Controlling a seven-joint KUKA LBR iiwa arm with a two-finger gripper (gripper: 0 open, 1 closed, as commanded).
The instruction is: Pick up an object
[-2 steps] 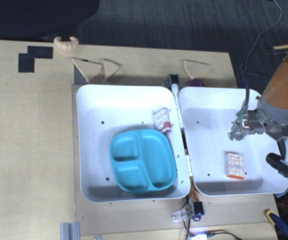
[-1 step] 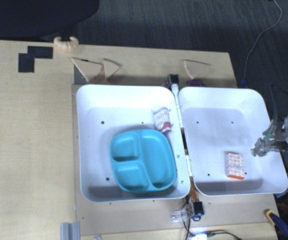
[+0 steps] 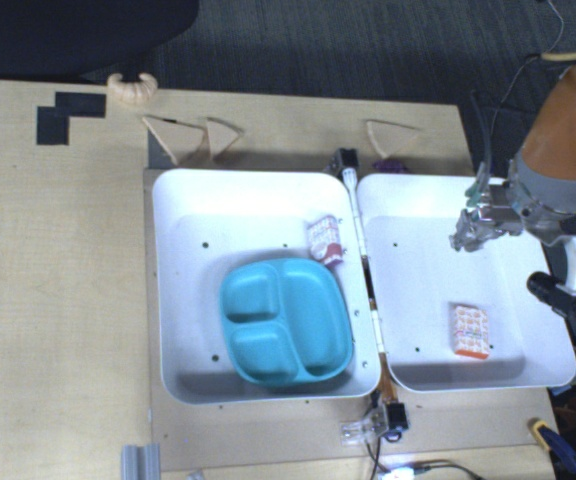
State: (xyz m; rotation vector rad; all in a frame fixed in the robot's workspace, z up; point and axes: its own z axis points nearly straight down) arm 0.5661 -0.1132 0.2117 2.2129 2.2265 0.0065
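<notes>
My gripper (image 3: 465, 236) hovers over the right bin (image 3: 408, 268), near its upper right part, with nothing visible between its fingers. A small orange-and-white patterned packet (image 3: 470, 329) lies flat on the right bin's floor, below the gripper and apart from it. In the left bin (image 3: 183, 268) a blue divided plate (image 3: 285, 319) rests at the lower middle. A small red-and-white wrapper (image 3: 325, 239) lies just above the plate, close to the wall between the bins.
The grey arm with its orange band (image 3: 563, 133) comes in from the right over the right bin's far edge. A black clip (image 3: 346, 160) sits at the top of the divider between the bins. Pale wooden bench (image 3: 58, 298) surrounds both bins.
</notes>
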